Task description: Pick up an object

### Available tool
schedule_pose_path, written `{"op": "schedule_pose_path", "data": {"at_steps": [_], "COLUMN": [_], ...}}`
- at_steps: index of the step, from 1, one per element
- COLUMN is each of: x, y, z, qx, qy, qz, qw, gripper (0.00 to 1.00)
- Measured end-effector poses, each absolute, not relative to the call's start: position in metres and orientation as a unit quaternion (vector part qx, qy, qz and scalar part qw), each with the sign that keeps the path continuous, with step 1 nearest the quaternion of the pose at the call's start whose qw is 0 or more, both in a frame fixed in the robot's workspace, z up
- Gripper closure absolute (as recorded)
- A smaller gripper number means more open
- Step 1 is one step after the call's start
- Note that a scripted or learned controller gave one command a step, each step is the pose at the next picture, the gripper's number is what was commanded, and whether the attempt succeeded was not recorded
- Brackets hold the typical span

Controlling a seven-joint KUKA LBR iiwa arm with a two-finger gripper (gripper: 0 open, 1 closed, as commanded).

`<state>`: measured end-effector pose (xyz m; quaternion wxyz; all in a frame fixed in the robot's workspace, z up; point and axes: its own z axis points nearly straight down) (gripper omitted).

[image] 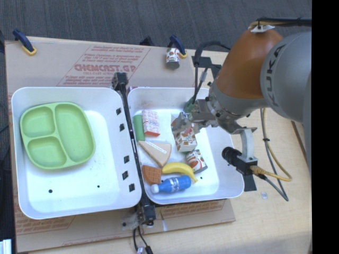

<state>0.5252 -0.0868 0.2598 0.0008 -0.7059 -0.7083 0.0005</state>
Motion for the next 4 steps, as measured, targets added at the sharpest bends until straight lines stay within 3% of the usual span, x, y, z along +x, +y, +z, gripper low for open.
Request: {"op": "schedule_pose_path", "data": {"at_steps": [1, 4], "x": [0.490, 0.493], "y": [-0.045, -0.045], "z": [0.203, 0.234], "qx": [-0.705, -0.700], "qy": [-0.710, -0.714], "qz": [0.0014, 0.0014], "qw": [0.001, 0.000], "gripper": [1.00, 1.00]}}
